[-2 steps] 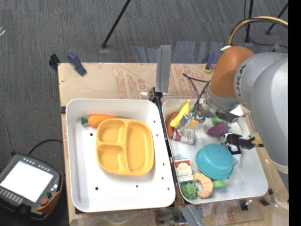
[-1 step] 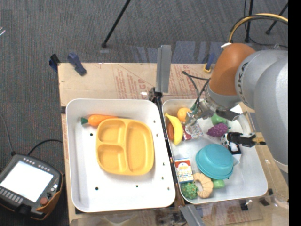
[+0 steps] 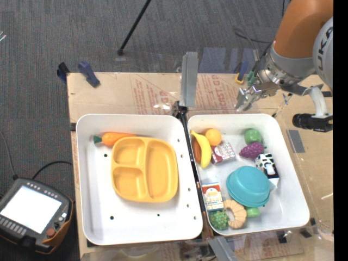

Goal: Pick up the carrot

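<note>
The carrot (image 3: pixel 111 138), orange with a green stub at its left end, lies in the left bin (image 3: pixel 89 200) near the far left corner. It rests against the far left edge of a yellow divided plate (image 3: pixel 145 169). My gripper (image 3: pixel 248 98) hangs over the far rim of the right bin (image 3: pixel 291 200), well to the right of the carrot and apart from it. Nothing shows in its grasp.
The right bin holds a banana (image 3: pixel 202 148), an orange (image 3: pixel 213 137), purple grapes (image 3: pixel 251 150), a teal bowl (image 3: pixel 248 185), a broccoli (image 3: pixel 219 219) and several other toy foods. A grey post (image 3: pixel 189 86) stands behind the bins. A pendant (image 3: pixel 32 211) lies at the bottom left.
</note>
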